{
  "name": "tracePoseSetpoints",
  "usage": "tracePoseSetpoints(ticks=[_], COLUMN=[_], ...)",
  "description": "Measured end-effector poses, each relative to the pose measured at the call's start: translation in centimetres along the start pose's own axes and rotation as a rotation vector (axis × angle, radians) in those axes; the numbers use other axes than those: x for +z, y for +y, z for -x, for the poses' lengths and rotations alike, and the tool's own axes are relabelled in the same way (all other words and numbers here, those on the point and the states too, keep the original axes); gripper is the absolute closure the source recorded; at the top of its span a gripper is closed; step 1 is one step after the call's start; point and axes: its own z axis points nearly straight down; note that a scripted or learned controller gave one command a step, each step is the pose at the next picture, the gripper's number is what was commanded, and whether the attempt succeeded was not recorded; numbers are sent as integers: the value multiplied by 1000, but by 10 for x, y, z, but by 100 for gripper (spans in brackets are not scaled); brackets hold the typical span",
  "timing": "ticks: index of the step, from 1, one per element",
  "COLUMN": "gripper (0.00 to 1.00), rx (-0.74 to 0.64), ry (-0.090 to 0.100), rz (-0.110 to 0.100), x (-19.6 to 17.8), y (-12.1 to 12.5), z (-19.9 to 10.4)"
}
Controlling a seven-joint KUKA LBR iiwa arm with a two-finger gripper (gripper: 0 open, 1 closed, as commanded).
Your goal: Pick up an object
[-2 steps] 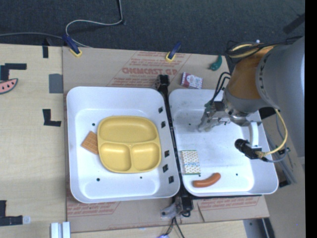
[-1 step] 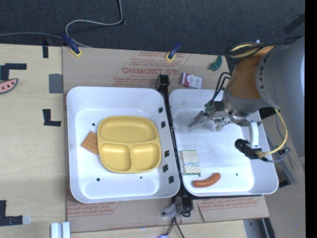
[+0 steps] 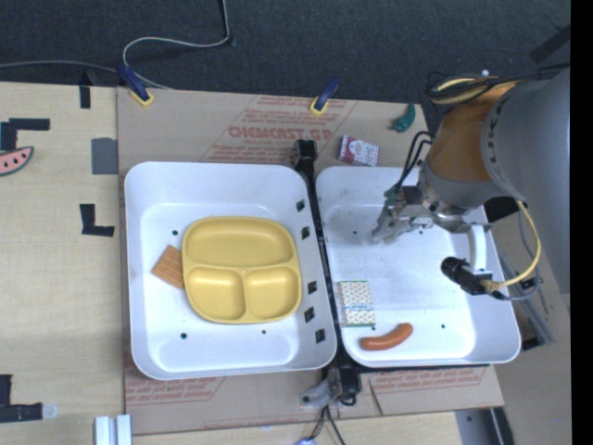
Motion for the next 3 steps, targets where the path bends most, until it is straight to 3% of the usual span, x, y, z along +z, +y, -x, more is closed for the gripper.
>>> tracePoseSetpoints(ticks=[1,2,3], gripper=[0,100,0], rx=[-1,-2,-2], ry=[0,2,2], rz=[-1,-1,-1], x=[0,-9,-9], y=[0,0,0], z=[0,-1,-1])
